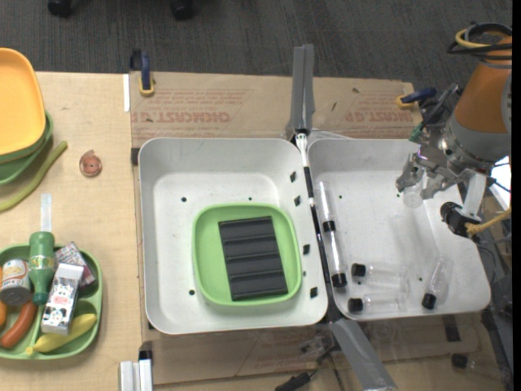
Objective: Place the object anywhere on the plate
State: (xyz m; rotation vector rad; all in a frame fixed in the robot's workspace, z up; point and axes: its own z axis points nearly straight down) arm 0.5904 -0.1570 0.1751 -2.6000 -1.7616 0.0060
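Tubes: clear ones with black caps lie in the right bin (480, 300), below and to the left of the tool (413, 187). One long tube (327, 230) rests along that bin's left wall; shorter ones (383, 287) are scattered near its lower edge.
Tool: it hangs over the upper right part of the right bin. Something pale and clear seems to sit at its tip, but we cannot tell whether that is a tube or glare, nor whether the tool is open or closed.
Plate: the green plate (207, 255) sits in the left bin (163, 177), well to the tool's left, with a dark ribbed block (252, 255) covering its middle.
Step in hand: we judge it to be securing a tube, or carrying one across if the tip has it.
How to do it well: if nothing is held, we would take a short tube lying apart from the walls, closing across its width. We would lift clear of the divider (313, 218) between the bins before crossing.
Release: low over the plate, since a round tube may roll off the ribbed block.
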